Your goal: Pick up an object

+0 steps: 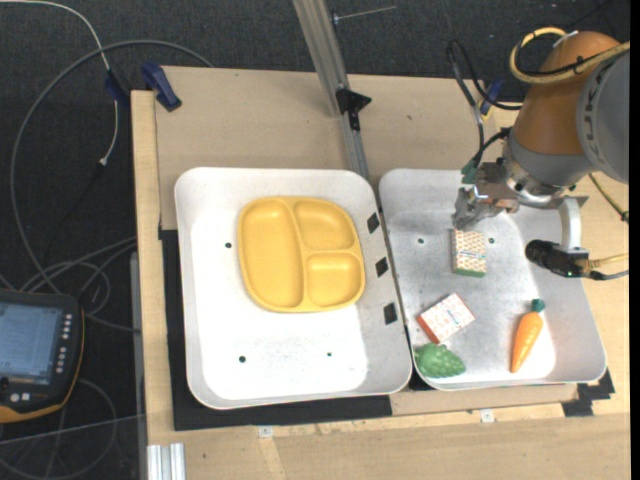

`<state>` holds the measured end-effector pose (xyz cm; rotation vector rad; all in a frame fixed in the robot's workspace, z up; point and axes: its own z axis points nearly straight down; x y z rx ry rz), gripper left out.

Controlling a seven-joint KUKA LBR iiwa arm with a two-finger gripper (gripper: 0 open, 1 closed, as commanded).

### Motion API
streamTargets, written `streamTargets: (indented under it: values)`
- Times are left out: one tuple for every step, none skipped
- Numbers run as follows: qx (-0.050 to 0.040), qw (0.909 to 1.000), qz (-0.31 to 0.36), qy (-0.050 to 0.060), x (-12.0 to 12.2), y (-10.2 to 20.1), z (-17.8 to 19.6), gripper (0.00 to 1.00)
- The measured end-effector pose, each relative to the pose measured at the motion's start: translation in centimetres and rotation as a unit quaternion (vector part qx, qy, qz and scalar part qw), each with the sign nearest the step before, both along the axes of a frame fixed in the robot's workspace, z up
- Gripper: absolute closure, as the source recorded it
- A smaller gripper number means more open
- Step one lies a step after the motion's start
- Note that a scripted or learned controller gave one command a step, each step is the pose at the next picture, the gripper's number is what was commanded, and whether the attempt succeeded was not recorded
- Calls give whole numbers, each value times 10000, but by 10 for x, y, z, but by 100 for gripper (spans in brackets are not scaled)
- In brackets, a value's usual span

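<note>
Wooden bench, two white bins — pickup not yet made.
Small box (469, 252) lies in the right bin (420, 200), centre-right of frame; gripper (470, 211) hovers just above it — whether the jaws are open, I cannot tell. Grasp and lift remain.

Arm (585, 88) comes in from the upper right, grey link at the frame edge, orange band above the wrist. Wrist bends down and toward the left. Hand (470, 213) points downward, low, at the upper part of the right side. Cables loop around the wrist. Finger spacing too small and dark to read from this angle.
</note>
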<state>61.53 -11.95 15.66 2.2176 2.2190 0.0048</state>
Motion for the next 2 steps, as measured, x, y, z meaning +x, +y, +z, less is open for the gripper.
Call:
streamTargets:
  values:
    - [-1,10000,2,-10,-7,3,60,100]
    - [-3,10000,4,-21,-4,2,125,100]
